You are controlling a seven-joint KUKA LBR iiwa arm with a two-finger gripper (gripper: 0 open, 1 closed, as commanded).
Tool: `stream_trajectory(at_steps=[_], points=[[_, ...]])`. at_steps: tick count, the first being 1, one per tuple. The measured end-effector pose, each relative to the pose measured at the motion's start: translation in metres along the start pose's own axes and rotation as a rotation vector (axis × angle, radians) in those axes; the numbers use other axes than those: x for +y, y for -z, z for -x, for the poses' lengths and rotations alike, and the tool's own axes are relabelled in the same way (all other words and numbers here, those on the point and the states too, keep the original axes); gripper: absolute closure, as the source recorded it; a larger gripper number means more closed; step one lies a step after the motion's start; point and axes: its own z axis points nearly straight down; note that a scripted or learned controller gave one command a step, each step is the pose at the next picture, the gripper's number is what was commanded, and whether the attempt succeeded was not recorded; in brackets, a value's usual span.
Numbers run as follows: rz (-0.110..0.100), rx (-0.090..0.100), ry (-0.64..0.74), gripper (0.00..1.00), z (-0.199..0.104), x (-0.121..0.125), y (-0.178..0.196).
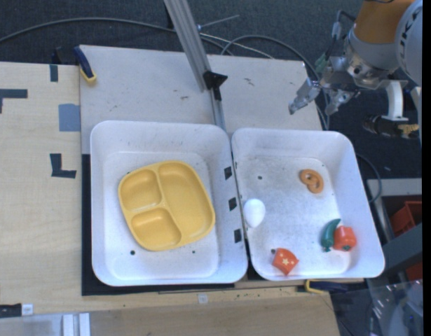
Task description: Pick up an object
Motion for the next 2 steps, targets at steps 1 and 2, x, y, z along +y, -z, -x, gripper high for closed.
stream_trajectory(at_steps=[1,2], points=[[0.0,0.0,0.0,0.0,0.0,0.0,0.0],[-0.004,0.0,-0.001,0.0,-0.001,-0.005,-0.044]])
